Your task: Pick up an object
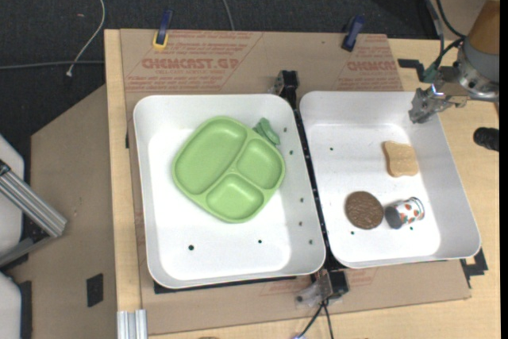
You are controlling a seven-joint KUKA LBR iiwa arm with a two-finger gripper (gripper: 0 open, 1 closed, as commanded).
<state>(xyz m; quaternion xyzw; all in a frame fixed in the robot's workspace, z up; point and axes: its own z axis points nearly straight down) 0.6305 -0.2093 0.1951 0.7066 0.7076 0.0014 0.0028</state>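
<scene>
Right bin (444, 171): a brown disc (364, 210) and a small patterned object (405, 212) are lying near the front edge, a tan slice (401, 159) mid-bin. Gripper (422, 105) is hovering at the far right corner, holding nothing; finger spacing indeterminable. Left bin (159, 171): green divided plate (228, 168).

Bench (79, 194) is carrying a cardboard sheet (262, 59), held by two blue clamps (163, 28) at its far edge. Two white bins are sitting on it side by side: left bin (159, 250), right bin (452, 171), touching.
</scene>
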